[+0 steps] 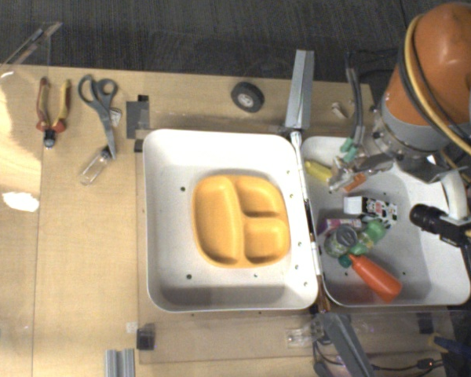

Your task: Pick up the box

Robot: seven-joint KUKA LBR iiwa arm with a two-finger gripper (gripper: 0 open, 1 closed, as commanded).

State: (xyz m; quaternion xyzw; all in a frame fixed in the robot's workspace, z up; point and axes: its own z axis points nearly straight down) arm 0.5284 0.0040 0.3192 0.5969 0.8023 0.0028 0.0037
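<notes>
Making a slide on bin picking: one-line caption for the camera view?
The pincer hovers over the cluttered right bin near a small box; a yellow tray fills the left bin.

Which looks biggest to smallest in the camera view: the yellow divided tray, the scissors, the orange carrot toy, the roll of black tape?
1. Yellow divided tray
2. Scissors
3. Orange carrot toy
4. Roll of black tape

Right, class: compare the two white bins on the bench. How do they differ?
The left bin looks larger and squarer, and holds one yellow divided tray; the right bin looks smaller and holds a jumble of small items, including an orange carrot-shaped toy. The gripper is over the right bin, not the left bin. Both are shallow, white and round-cornered.
</notes>
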